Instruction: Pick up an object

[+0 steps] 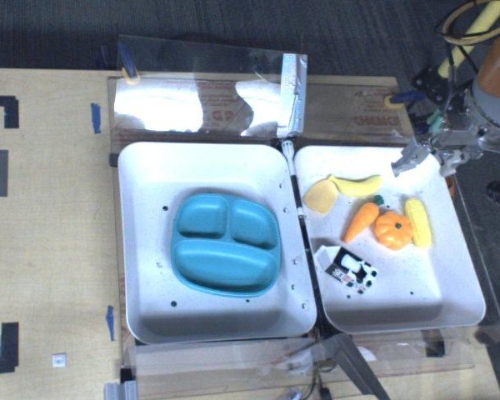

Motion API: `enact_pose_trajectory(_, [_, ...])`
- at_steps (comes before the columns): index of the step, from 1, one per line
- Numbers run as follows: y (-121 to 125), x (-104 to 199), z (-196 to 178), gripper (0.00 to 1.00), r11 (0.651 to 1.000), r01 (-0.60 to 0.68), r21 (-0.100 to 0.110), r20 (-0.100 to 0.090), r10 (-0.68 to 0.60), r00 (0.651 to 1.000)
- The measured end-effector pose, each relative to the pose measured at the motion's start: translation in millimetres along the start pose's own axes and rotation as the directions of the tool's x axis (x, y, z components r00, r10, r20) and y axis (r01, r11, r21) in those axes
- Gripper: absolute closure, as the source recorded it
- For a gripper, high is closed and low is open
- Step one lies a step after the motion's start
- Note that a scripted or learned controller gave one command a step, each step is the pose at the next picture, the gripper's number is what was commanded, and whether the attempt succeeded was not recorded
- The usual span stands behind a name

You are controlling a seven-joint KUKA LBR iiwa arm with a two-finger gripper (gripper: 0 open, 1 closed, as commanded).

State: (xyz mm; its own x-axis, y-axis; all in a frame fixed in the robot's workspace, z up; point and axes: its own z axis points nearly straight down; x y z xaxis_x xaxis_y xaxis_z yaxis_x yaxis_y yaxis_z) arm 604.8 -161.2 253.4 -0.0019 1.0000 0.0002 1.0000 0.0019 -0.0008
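Observation:
The right bin [450,302] holds several toy foods: a yellow banana [356,185], a pale yellow round piece [319,196], a carrot [362,220], an orange pumpkin [393,230] and a corn cob [417,222]. A black-and-white toy [350,269] lies nearer the front. My gripper [423,163] hangs over the bin's back right corner, above and behind the corn. Its fingers stand open with nothing between them.
A blue divided plate [227,242] lies in the left bin [142,223]. A clear plastic sheet [208,98] stands behind the left bin. Yellow and black cables [471,23] loop at the top right beside the arm.

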Motion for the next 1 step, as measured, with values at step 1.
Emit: enact_pose_trajectory(1, [0.0,0.0,0.0,0.00,1.000,0.000,0.000,0.000,0.000,1.000])
